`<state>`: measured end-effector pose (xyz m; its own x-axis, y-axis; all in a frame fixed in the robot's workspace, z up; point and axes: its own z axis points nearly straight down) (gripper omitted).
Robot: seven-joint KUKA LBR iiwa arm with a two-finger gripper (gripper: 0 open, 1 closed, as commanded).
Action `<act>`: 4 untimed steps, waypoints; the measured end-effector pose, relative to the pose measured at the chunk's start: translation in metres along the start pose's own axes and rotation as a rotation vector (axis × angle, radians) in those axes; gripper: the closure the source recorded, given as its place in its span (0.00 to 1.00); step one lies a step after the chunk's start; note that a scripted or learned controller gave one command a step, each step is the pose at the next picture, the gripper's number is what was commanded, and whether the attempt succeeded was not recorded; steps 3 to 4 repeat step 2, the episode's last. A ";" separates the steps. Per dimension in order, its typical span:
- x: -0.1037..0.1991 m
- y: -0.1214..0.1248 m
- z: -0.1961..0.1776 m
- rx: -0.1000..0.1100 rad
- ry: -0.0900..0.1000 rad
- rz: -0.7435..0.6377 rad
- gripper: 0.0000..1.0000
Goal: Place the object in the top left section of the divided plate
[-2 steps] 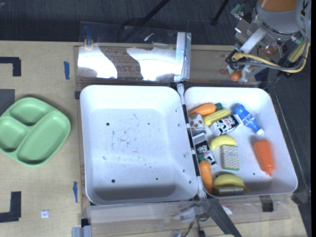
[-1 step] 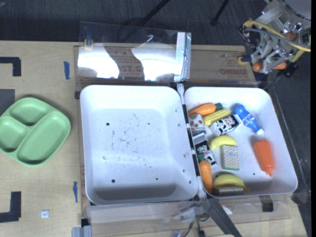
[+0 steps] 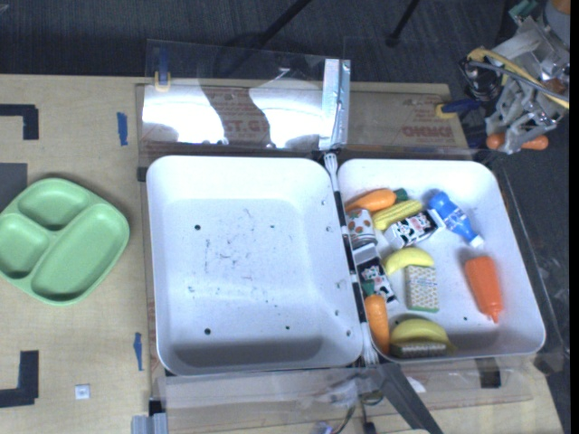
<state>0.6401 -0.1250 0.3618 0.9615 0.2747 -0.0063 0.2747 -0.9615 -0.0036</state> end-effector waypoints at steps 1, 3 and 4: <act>-0.042 0.000 0.010 0.001 0.001 0.078 1.00; -0.011 0.016 0.000 -0.002 0.004 0.075 1.00; -0.011 0.016 0.000 -0.002 0.004 0.075 1.00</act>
